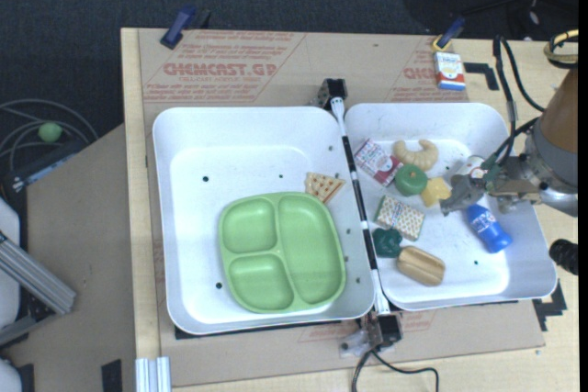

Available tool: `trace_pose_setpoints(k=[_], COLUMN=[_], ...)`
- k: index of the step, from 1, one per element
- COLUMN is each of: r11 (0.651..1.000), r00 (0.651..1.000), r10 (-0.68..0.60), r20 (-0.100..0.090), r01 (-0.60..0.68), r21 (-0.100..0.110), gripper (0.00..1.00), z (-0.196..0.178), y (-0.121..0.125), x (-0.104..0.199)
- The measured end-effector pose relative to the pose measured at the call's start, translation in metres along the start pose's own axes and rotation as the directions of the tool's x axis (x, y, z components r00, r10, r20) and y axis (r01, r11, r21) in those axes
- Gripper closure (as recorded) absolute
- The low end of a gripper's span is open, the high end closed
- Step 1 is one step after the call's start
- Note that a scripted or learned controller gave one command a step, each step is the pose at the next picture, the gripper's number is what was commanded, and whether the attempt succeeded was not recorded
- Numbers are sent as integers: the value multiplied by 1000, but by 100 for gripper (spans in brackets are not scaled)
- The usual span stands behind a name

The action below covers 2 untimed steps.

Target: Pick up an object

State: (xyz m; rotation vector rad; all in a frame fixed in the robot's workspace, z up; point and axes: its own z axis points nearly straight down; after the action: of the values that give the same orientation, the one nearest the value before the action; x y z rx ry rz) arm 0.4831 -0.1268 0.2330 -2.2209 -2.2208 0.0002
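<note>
The brown cardboard sheet (276,60) lying under the two shallow white bins carries red printed lettering along its far edge. Well to the left of the gripper (457,194) and beyond the left bin, the large line reads roughly "CHEMCAST GP"; the last characters are uncertain. Smaller red lines above and below it are too fine to read. A second patch of the same red print (418,72) sits on the cardboard beyond the gripper, past the right bin, partly cut off and not legible. A small white, red and blue carton (449,71) just beside that patch bears markings too small to read.
</note>
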Motion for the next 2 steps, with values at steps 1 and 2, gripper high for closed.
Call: trace_pose_setpoints(k=[1, 2], r11=[1000, 1000], r00=[1000, 1000], r10=[1, 1], r20=[2, 0], r01=[-1, -1], r21=[-1, 1], gripper=[0, 0], z=[57, 149], y=[67, 54], x=[-52, -65])
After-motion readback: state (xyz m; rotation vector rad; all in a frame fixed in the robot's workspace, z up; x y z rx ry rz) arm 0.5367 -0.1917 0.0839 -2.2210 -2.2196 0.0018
